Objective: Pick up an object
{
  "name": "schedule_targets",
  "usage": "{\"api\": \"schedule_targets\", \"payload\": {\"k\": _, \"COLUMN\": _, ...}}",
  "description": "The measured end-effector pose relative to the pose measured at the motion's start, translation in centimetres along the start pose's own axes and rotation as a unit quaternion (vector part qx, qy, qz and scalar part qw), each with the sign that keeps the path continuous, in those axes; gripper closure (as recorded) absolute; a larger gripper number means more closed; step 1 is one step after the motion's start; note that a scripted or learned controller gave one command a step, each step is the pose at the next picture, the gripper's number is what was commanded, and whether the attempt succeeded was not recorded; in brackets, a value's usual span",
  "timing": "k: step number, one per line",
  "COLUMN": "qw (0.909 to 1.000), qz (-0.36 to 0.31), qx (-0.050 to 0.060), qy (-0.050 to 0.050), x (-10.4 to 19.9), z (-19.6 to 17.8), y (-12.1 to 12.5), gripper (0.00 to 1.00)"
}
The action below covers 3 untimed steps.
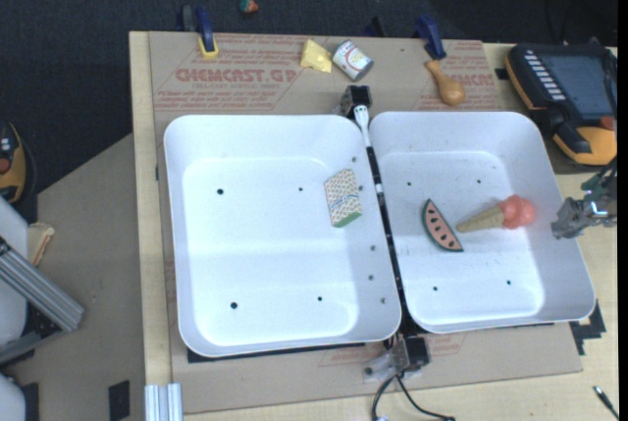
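Fingers (579, 216) state unclear, at right bin's (549, 144) right rim, near ice-cream cone (496, 214).

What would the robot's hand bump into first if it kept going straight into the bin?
Probably the ice cream cone, lying just left of the hand in the right bin. Height is hard to judge, so it might pass above it.

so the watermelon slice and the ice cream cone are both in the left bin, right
No. The camera view shows the watermelon slice and the ice cream cone in the right bin, lying side by side. The left bin holds a small patterned packet near its right wall.
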<state>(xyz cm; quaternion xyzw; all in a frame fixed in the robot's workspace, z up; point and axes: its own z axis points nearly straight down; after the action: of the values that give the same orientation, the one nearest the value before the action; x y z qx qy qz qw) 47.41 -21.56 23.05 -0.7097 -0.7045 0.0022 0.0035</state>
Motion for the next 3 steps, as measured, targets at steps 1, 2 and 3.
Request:
{"api": "schedule_targets", "payload": {"k": 1, "qw": 1.0, "qz": -0.004, "qx": -0.007, "qy": -0.003, "x": -0.9, "z": -1.8, "y": 3.5, "gripper": 1.0}}
{"api": "schedule_targets", "payload": {"k": 2, "qw": 1.0, "qz": -0.008, "qx": 0.0, "qy": 0.003, "x": 9.6, "z": 3.4, "y": 0.8, "gripper": 1.0}}
{"api": "schedule_targets", "payload": {"k": 3, "qw": 0.9999, "qz": -0.003, "qx": -0.013, "qy": -0.004, "x": 5.3, "z": -10.4, "y": 0.5, "gripper": 1.0}}
